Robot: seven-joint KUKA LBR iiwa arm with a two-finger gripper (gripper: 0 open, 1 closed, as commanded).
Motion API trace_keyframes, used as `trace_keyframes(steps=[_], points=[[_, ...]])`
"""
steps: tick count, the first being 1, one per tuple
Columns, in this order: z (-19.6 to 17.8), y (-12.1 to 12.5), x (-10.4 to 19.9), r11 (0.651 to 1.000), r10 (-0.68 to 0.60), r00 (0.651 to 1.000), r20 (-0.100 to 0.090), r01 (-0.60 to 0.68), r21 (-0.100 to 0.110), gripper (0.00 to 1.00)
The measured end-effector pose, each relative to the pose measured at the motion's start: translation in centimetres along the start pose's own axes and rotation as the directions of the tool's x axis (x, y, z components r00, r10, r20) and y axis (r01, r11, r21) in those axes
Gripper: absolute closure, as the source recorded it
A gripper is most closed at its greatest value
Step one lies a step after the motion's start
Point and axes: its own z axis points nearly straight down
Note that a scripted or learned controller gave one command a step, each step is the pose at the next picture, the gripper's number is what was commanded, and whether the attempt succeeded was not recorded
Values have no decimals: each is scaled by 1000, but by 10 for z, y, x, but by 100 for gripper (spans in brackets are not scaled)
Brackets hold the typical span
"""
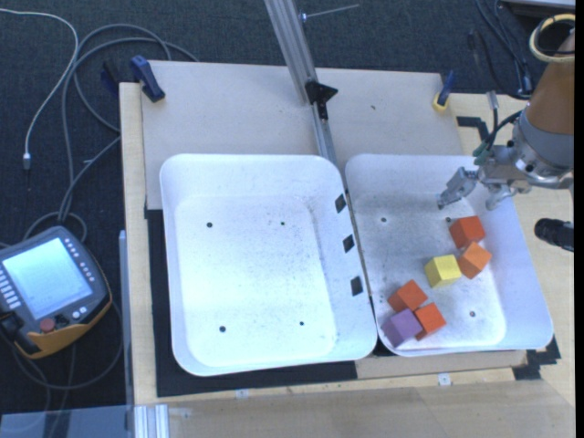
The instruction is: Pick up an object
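Right bin (365,190), contents listed from the near rim toward the gripper (476,188):
- Purple cube (399,328), touching two orange cubes (419,307). Farthest from the gripper, bunched at the bin's low near corner.
- Yellow cube (444,269), touching an orange cube (474,260).
- Orange cube (466,230), just below the gripper. The likeliest pick; small, matte, square-edged, slightly turned.
- Gripper: over the bin's far right part, fingers spread, nothing between them, presumably poised to descend.

Left bin (182,181): well apart.

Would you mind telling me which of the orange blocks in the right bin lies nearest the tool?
The uppermost orange block, directly below the tool. The other three orange blocks lie farther toward the bin's near edge.
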Motion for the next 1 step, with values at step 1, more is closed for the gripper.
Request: trace_keyframes(steps=[1], points=[[81,-42,0,1000,2,1000,6,-2,-8,0]])
